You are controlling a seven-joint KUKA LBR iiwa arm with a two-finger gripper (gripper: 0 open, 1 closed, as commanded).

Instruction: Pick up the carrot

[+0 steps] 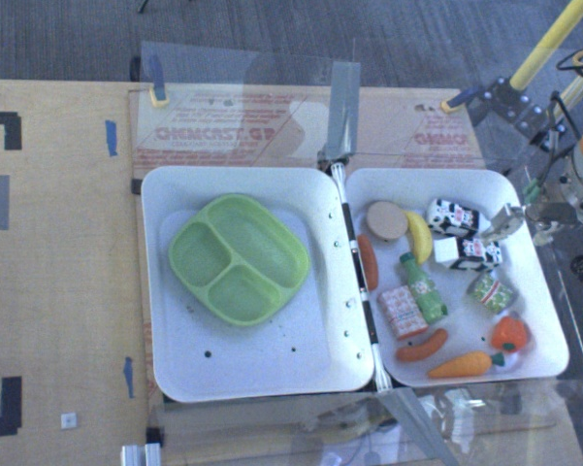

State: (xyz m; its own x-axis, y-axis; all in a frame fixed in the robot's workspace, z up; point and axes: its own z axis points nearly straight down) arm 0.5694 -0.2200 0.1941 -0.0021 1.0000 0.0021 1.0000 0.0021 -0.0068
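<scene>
The orange tapered plastic carrot lies at the right white bin's front edge, while the pincer hovers near the bin's right rim, its opening impossible to tell.

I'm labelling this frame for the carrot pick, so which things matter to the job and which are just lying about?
For the job: carrot, low in the right bin; gripper at that bin's upper right edge.

Lying about: green plate in the left bin, banana, green bottle, two sausages, round cookie, cow-print cartons.

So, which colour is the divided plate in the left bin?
Light green; the divided plate shows best in the camera view.
</scene>
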